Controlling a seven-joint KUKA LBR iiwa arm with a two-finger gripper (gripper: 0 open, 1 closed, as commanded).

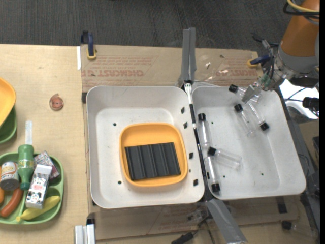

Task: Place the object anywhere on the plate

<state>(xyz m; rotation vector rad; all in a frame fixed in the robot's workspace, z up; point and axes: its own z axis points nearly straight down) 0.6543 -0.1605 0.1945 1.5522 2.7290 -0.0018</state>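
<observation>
Plate (152,131) holds dark ridged block (153,160) | arm (299,39) over right bin (284,151) far corner | fingers (252,93) state unclear

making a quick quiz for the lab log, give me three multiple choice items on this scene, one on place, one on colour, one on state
1. Where is the orange plate?
A. left bin
B. right bin
C. on the cardboard

2. What colour is the ridged block on it?
A. white
B. dark grey
C. green

3. Where is the gripper?
A. over the plate
B. at the right bin's far corner, by clear tubes
C. over the green tray

Answers: 1 A, the plate sits mid left bin. 2 B, it looks dark against the orange. 3 B, the arm ends above the tubes.
</observation>
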